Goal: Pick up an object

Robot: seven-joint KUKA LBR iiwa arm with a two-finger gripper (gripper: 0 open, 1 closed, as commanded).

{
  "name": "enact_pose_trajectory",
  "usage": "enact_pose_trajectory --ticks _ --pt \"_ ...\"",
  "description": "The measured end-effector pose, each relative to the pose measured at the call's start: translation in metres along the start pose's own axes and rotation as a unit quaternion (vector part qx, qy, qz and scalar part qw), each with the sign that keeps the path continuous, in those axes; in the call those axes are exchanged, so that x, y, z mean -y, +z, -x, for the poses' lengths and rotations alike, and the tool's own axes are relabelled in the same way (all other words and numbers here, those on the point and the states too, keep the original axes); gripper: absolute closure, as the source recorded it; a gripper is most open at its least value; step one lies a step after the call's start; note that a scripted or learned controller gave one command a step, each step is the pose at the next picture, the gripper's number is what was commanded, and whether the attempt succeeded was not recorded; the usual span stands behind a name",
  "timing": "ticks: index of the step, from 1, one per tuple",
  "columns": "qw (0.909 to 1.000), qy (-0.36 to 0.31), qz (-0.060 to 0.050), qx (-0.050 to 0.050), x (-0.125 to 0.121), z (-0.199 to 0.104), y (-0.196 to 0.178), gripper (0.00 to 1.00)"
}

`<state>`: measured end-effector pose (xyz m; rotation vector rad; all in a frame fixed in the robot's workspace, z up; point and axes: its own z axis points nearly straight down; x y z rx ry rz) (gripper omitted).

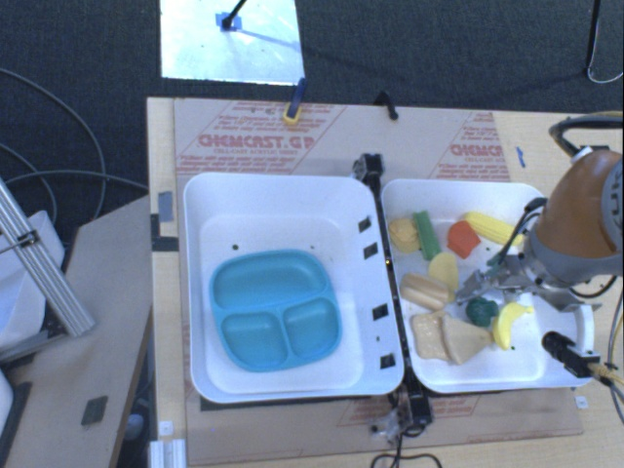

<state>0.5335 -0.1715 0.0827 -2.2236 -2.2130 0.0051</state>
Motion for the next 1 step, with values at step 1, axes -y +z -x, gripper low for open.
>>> enact_pose_trajectory --ticks 1 --pt "1.0000 -0.002 0.002 0.000 0.0432 -0.0074 -0.0010 0.00"
